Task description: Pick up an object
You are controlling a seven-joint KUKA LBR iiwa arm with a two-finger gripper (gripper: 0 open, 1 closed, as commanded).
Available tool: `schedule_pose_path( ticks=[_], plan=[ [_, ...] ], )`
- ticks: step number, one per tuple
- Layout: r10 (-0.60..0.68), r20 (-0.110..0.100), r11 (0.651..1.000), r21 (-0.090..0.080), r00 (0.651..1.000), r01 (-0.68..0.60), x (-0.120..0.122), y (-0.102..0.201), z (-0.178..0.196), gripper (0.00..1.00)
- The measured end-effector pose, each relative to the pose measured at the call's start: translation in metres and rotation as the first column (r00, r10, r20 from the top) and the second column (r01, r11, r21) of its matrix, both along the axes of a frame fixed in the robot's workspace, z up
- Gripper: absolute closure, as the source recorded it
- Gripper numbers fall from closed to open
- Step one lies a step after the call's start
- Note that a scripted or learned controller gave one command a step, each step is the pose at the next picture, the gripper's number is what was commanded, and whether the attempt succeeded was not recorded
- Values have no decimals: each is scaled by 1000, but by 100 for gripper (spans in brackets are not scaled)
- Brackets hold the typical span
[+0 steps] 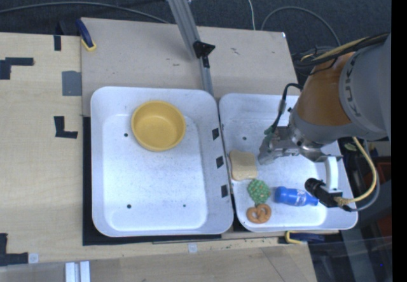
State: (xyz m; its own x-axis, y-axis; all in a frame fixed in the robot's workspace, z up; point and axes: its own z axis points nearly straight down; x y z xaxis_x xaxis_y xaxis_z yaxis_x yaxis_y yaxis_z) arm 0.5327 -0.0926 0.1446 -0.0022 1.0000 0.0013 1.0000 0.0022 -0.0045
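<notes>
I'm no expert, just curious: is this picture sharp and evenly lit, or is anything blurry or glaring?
Camera view: soft, even light, faint shadows, no harsh glare on the white bins; the yellow bowl reads clearly; the small items by the gripper look slightly soft and grainy.

Even, soft overhead light (slightly grainy), faint shadows.

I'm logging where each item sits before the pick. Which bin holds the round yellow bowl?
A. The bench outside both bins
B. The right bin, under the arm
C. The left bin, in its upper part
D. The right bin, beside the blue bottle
C: the round yellow bowl sits in the upper part of the left white bin, while the blue bottle lies in the right white bin.
</notes>
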Motion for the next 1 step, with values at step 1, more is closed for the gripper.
schedule_pose_path(
  ticks=[1],
  plan=[
    [0, 9, 1000, -2, 1000, 0, 5, -1, 62, 100]
  ],
)
